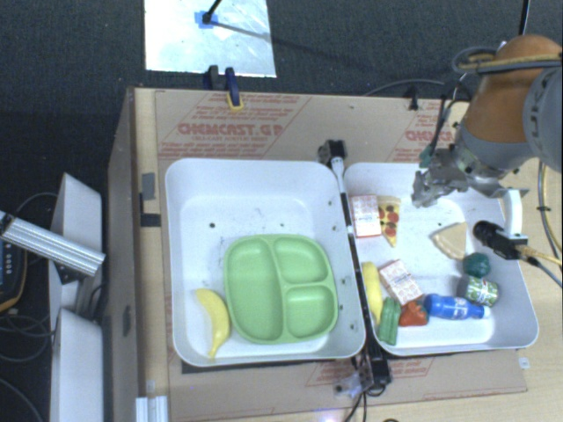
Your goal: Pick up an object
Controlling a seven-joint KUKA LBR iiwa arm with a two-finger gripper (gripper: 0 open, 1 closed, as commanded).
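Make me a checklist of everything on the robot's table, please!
Surface: left bin and right bin, side by side on printed cardboard.
Job's things: in the left bin, a green plate and a banana. In the right bin, a pizza slice, box, small box, second banana, blue bottle, green can, teal ball and tan wedge.
Clutter: a clamp at the cardboard's far edge.
Gripper: over the right bin's far end, beside the pizza slice.
Cables: a black cable over the cardboard.
Surroundings: dark carpet, shiny sheet.
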